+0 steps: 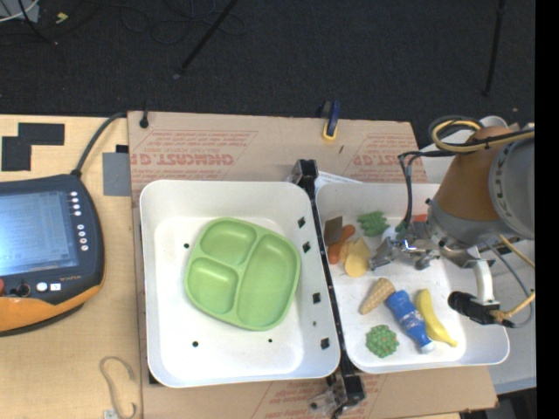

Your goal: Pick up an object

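right bin (489, 349): green broccoli (382, 340), blue bottle (408, 319), banana (433, 317), cone (376, 295) nearest | pincer (390, 253) low beside yellow piece (356, 258), grip state can't tell | carrot (340, 242), green leaf (373, 223) farther | left bin (166, 347): green divided plate (242, 272)

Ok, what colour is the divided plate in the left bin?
Light green; the divided plate shows plainly in the camera view.
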